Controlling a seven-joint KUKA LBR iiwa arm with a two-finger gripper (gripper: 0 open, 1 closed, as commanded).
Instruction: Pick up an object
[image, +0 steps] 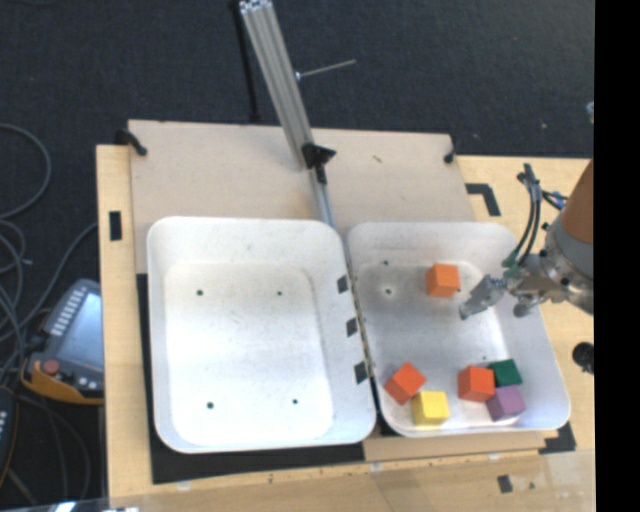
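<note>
Two shallow white bins are set side by side on a pale bench (250, 160), the left bin (250, 240) and the right bin (535, 345) touching along their inner edges. No blocks are seen in the left bin.

Six blocks are seen in the right bin. An orange block (442, 279) is placed alone in the upper middle of the bin, well apart from the others. Along the near edge, a red-orange block (405, 382) is found towards the near left corner, tilted as a diamond, with a yellow block (431, 407) just beside it, nearer the rim. Towards the near right corner a red block (476, 382), a green block (506, 373) and a purple block (506, 402) are grouped tightly; whether they touch cannot be told.

The arm is brought in from the right edge of the bench, over the right rim of the right bin. The gripper (478, 300) is held above the bin floor just to the right of the orange block and slightly below it in the view, pointing left and down. Nothing is seen held by it. Whether its fingers are apart or together cannot be told, as they are blurred into one grey shape.

A metal rail (285, 90) is seen slanting from the far side of the bench down to the gap between the bins.
</note>
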